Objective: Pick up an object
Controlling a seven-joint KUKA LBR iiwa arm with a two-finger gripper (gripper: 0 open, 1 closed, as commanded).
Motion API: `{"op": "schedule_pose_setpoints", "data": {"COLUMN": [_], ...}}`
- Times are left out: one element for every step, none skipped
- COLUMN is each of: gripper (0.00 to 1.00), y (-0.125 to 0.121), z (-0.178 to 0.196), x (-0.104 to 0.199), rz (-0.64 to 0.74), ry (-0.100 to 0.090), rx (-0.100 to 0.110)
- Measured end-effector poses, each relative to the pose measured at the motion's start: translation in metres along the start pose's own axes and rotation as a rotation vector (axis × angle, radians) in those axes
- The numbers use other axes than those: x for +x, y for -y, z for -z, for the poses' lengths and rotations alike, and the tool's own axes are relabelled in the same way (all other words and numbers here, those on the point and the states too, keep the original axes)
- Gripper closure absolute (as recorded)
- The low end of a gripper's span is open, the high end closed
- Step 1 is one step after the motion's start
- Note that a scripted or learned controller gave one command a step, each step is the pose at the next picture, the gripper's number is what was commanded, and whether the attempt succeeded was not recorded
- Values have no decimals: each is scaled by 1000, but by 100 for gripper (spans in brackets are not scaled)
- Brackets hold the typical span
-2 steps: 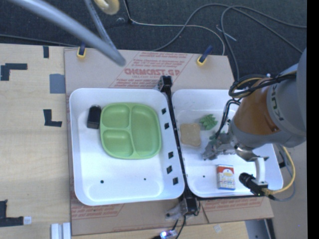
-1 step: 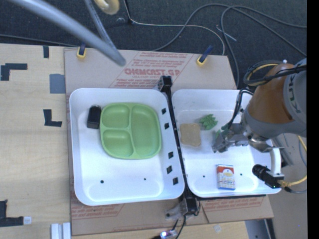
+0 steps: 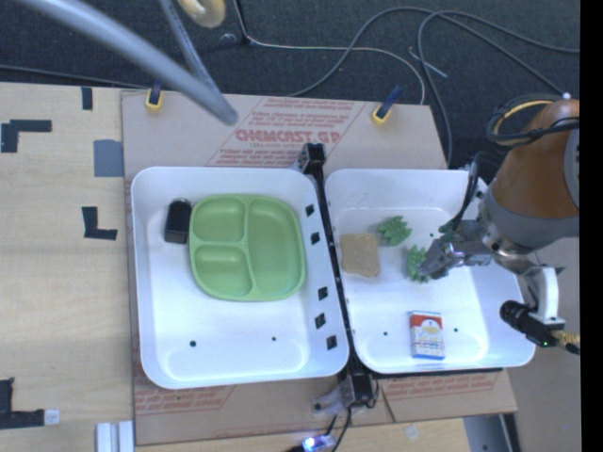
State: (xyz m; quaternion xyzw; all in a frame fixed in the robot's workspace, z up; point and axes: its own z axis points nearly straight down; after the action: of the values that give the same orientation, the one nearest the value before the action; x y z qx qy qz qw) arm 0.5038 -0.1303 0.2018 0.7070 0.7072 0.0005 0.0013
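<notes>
In the right bin [image 3: 396,185] lie a tan sponge-like block [image 3: 360,254], a green leafy piece [image 3: 393,229], a second green piece [image 3: 416,263] and a small red and white box [image 3: 427,335]. My gripper [image 3: 439,258] hangs low at the right side of this bin, its tip right beside the second green piece. The grey arm with its orange band [image 3: 537,172] comes in from the right above it. Whether the green piece is between the fingers cannot be made out.
The left bin [image 3: 151,281] holds a green divided plate [image 3: 248,247] and a small black block [image 3: 177,221] at the plate's left. A black divider [image 3: 325,252] runs between the bins. Cables cross the dark floor behind the bench.
</notes>
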Motion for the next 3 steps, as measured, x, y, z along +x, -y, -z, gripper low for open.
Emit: {"op": "schedule_pose_setpoints", "data": {"gripper": [100,100,100], "y": [-1,-26,-49], "z": [51,37,42], "x": [0,51,106], "rz": [1,6,7], "ry": [0,-1,-3], "rx": [-2,3,3]}}
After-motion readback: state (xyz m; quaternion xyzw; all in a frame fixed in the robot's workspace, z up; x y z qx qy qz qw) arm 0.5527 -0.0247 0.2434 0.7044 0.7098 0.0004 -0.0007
